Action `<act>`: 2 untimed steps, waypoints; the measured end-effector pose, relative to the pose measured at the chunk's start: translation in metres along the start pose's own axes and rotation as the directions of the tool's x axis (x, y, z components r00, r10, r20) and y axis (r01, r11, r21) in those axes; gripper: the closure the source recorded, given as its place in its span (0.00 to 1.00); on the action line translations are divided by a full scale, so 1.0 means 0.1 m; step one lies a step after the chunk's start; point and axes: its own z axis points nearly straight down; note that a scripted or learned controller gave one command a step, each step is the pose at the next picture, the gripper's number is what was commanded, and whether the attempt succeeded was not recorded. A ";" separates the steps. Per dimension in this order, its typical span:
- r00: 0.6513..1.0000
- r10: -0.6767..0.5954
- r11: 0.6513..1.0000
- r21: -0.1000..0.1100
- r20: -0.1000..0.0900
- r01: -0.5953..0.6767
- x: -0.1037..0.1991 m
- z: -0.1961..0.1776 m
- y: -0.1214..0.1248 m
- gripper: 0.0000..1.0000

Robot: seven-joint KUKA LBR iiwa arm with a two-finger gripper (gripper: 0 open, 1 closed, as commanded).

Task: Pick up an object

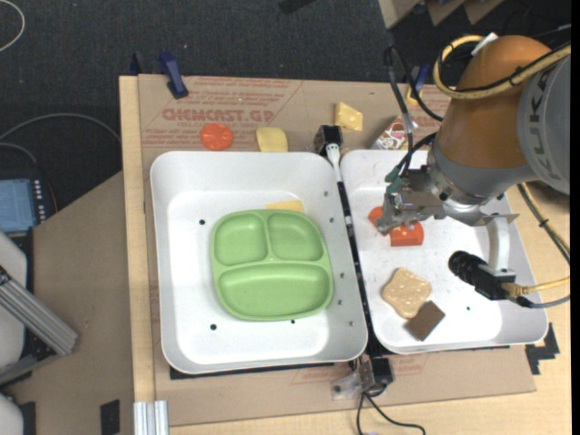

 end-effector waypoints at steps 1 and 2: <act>1.000 0.013 1.000 -0.004 0.008 -0.013 -0.91 0.41 0.35 1.00; 1.000 0.002 1.000 -0.007 0.003 -0.002 -0.30 0.04 0.26 1.00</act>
